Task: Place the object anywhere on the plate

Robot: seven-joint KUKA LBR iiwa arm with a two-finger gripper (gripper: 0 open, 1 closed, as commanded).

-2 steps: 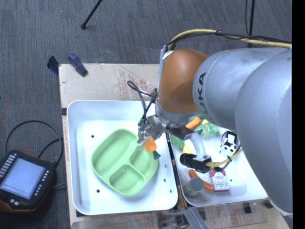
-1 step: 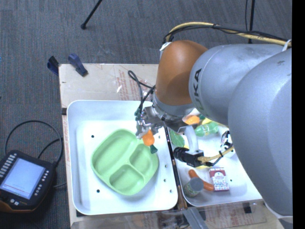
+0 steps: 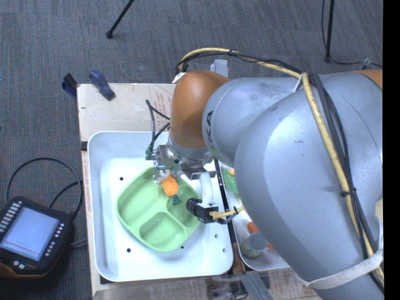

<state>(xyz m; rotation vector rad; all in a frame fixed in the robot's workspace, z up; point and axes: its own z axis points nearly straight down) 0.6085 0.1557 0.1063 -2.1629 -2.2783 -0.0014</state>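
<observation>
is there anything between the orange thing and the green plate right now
Nothing visible. The small orange object is right under the gripper and over the upper right part of the green plate in the left bin. Whether it already rests on the plate or hangs just above, I cannot tell.

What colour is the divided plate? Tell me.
Light green plate, best seen in the camera view.

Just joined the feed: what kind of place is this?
Likely a robotics lab: carpeted floor, a teach pendant lying beside the bench, a stand leg, and white bins holding a green plate.
</observation>
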